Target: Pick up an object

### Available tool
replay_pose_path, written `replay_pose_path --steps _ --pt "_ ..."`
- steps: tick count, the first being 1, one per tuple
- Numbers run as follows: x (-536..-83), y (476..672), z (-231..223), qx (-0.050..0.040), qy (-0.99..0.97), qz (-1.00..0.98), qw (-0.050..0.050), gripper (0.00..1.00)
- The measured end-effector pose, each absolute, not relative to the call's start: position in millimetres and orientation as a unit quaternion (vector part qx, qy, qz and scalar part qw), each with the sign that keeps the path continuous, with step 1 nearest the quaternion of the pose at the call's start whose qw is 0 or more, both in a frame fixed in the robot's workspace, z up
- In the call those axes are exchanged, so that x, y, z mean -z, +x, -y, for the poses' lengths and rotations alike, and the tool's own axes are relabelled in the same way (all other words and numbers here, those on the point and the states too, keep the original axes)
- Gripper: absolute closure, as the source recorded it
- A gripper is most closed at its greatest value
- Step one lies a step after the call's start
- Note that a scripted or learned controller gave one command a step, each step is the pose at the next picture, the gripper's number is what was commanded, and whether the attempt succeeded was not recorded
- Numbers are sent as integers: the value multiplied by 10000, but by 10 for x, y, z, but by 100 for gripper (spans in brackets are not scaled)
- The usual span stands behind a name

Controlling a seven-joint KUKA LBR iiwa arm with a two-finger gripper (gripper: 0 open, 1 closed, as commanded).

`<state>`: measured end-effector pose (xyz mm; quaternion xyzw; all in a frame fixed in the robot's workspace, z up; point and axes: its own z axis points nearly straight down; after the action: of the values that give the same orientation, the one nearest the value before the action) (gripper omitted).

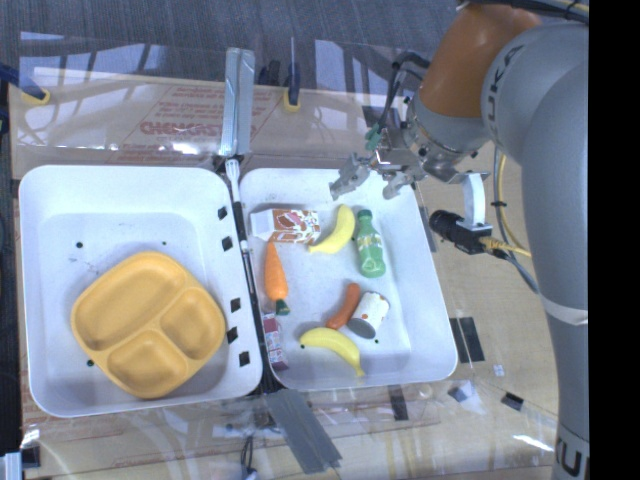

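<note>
open gripper [378, 176] above right bin [425, 298] — holding nothing.

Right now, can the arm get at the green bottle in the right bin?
Probably yes. The tool hovers just above the bin's far end, the bottle lies uncovered below it, with a banana close beside.

Both bins, left [40, 298] and right [425, 298], are matt white plastic with faint scuffs. The divided plate [147, 323] is smooth yellow plastic with a dull sheen. The bottle [370, 245] is glossy green plastic. Both bananas, upper [338, 231] and lower [333, 346], and the carrot [275, 273] look like smooth moulded plastic. The carton [290, 224] is printed card. The bench [150, 118] carries glossy clear sheeting. The arm [540, 78] shell is smooth grey, satin.
</note>
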<state>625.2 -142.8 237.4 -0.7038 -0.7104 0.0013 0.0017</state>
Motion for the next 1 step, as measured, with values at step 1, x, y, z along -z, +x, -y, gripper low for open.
replay_pose_path --steps 1 --pt "-1194 6565 1864 -8 -6756 7373 14 0"
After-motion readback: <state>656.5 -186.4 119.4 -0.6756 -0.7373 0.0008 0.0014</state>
